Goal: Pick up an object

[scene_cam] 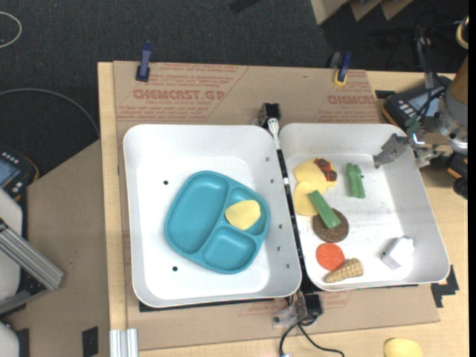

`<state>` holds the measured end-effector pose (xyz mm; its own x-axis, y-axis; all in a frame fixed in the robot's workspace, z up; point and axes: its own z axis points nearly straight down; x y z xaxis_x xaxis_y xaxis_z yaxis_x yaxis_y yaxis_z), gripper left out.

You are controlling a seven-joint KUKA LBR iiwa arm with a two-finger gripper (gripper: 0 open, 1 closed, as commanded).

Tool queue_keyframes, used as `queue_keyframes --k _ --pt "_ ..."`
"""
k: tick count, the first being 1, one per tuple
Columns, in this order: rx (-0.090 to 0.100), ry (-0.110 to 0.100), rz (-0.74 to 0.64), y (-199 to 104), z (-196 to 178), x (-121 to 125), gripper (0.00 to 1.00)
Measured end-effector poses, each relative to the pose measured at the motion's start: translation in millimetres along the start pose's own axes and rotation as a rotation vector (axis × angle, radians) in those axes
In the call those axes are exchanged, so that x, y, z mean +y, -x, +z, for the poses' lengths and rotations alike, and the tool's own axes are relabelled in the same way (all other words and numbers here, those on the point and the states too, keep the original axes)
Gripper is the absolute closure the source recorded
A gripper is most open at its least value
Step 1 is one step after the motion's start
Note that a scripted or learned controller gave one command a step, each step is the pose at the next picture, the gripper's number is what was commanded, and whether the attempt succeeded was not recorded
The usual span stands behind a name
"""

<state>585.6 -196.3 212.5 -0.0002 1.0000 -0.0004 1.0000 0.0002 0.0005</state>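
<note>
the pincer (388,152) hangs over the right bin's (416,199) far corner; its opening cannot be told. crowded toy food (325,216) risks a glancing miss.

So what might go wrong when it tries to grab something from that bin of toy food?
The gripper sits by the right bin's rim, so dropping straight down could clip that wall. The green stick lies across the brown disc and a yellow piece, so a pinch there may catch two things or slip. The white block near the wall leaves little finger room.
</note>
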Motion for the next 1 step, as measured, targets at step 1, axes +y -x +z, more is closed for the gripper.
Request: queue_keyframes --k 1 --pt "0.007 -0.012 -0.005 -66.7 118.9 -24.5 0.00"
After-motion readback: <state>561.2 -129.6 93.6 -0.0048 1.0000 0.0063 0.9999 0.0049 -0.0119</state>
